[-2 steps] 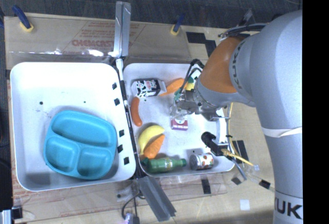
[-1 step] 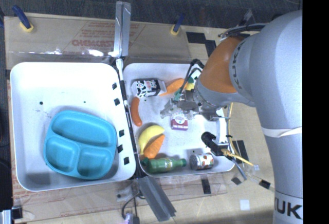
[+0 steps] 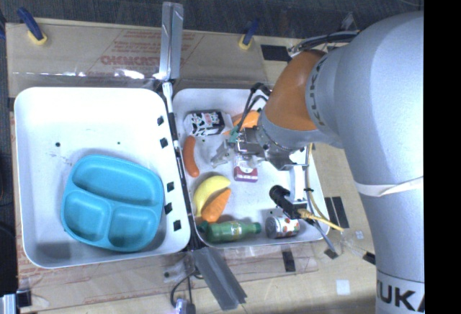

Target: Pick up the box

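- Hovering low in the right bin [image 3: 184,100], the hand [image 3: 247,149] sits just above the small red-and-white box [image 3: 246,174], near the bin's middle; we cannot tell how wide it stands.
- We judge the nearby sausage [image 3: 190,155] and banana [image 3: 209,189] harmless.
- We expect a miss if the descent lands off-centre and tips the box.

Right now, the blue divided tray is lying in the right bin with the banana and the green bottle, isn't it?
Not quite: the blue divided tray lies in the left bin, by itself. The banana and the green bottle are in the right bin, as the camera view shows.
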Controlling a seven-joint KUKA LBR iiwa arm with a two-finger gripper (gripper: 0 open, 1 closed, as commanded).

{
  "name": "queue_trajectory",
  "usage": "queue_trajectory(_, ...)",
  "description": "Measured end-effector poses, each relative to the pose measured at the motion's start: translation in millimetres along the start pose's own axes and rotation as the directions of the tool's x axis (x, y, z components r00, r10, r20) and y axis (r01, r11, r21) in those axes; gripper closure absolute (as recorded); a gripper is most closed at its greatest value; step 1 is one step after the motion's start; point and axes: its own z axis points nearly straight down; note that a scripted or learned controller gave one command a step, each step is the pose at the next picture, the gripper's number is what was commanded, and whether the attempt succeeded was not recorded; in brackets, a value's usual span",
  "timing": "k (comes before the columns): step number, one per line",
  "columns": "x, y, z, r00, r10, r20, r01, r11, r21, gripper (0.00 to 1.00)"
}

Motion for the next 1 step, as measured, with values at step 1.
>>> queue_trajectory(1, 6.5, 5.9, -36.7, 0.982, -0.19, 0.0, 0.19, 0.982, 0.001, 0.0)
